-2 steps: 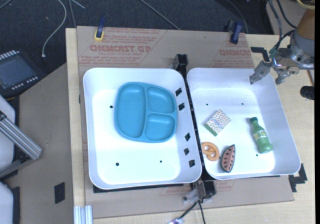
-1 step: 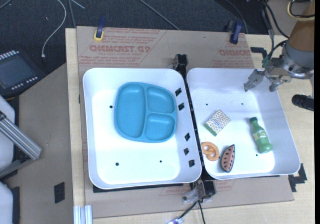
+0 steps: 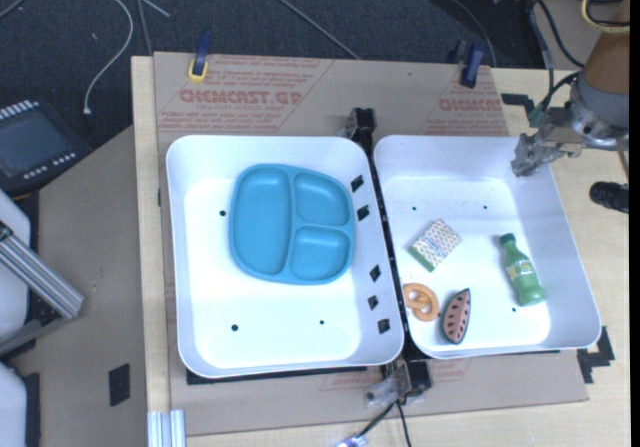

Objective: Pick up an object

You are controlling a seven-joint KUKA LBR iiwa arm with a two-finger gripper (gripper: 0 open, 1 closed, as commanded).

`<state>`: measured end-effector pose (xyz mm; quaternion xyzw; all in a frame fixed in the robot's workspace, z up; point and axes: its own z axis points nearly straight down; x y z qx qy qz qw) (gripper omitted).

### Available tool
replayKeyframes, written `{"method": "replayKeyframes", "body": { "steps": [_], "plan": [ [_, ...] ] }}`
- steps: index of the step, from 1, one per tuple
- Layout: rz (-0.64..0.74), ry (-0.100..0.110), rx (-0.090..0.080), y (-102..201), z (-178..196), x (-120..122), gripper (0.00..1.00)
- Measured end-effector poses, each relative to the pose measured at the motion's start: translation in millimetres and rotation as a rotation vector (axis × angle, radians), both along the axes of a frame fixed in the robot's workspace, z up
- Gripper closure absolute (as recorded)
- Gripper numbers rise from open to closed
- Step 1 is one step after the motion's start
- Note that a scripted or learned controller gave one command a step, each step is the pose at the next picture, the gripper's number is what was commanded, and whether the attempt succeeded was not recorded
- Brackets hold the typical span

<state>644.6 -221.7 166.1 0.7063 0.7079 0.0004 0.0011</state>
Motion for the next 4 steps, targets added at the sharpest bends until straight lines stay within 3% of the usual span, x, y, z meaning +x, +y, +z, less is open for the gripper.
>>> {"method": "replayKeyframes", "body": {
  "steps": [1,2,4],
  "plan": [
    [-0.001,-0.005,-0.001,-0.3,55.0,1.5,1.00],
    [-0.001,0.004,0.001,0.0,35.4,1.8,1.00],
    [0.002,0.005,0.004,89.3,29.2,-25.9,1.00]
  ]
}}
